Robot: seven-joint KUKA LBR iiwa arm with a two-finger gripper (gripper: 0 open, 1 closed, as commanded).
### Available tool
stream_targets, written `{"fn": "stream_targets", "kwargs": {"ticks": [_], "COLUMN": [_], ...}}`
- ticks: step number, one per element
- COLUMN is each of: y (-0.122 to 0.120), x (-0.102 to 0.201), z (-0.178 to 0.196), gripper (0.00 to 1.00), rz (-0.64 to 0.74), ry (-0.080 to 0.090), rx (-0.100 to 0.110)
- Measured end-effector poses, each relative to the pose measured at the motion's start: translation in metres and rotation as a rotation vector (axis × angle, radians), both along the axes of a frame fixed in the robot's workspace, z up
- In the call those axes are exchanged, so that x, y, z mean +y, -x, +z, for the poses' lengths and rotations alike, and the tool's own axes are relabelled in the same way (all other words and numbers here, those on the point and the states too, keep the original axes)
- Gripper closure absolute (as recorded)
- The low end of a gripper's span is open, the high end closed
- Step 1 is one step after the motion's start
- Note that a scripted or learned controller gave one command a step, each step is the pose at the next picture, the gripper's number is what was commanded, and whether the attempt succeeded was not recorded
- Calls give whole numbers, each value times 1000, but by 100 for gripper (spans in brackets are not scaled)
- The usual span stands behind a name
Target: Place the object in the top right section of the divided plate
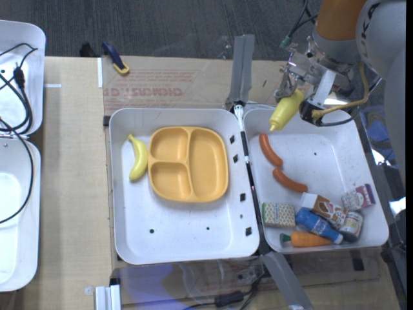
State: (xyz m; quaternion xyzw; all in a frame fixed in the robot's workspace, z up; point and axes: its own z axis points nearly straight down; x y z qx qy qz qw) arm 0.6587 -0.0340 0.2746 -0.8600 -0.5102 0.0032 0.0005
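A yellow-orange divided plate (pixel 188 163) lies in the left bin (pixel 129 237), with two small sections on its left and one long section on its right; all three are bare. My gripper (pixel 299 95) hangs over the far left corner of the right bin (pixel 361 154). It is shut on the base of a yellow mustard bottle (pixel 284 112). The bottle tilts down and to the left, its nozzle pointing at the bin's corner. The plate is well to the left of the bottle, across the divider between the bins.
A banana (pixel 137 158) lies just left of the plate. The right bin holds two sausages (pixel 271 149) (pixel 289 181), and at its near right a small carton (pixel 278 214), a blue bottle (pixel 317 224), a carrot (pixel 308 239), a can (pixel 350 223) and packets.
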Motion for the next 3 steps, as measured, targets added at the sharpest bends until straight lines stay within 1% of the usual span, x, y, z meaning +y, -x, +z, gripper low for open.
{"fn": "stream_targets", "kwargs": {"ticks": [1, 2, 3], "y": [79, 18, 87], "x": [74, 149, 170], "z": [3, -35, 82], "gripper": [100, 100, 100], "rz": [-220, -517, -498], "ry": [1, 2, 3], "rx": [1, -2, -4]}}
